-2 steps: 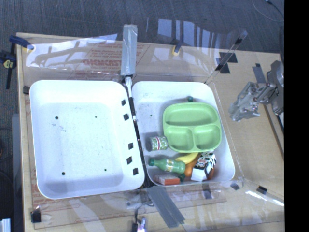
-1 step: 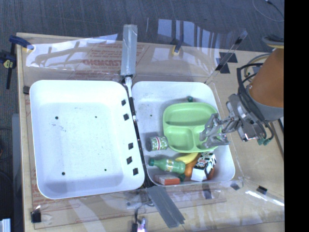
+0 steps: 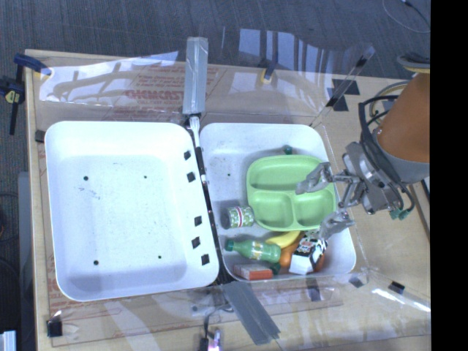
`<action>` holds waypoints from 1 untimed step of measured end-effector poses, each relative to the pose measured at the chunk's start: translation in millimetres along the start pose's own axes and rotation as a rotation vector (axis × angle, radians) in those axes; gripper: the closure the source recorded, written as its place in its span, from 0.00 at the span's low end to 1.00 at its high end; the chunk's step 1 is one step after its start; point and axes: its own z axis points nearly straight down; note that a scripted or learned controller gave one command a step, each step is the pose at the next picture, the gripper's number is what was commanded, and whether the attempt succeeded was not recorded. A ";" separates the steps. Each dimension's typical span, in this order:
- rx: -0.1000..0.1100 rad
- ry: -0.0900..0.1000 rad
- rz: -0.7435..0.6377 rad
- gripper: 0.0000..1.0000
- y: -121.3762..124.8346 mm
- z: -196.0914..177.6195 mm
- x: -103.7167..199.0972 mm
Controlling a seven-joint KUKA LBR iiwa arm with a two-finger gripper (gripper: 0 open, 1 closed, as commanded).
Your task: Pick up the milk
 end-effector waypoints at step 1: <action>0.005 -0.004 -0.162 0.00 10.1 -170.2 -24.0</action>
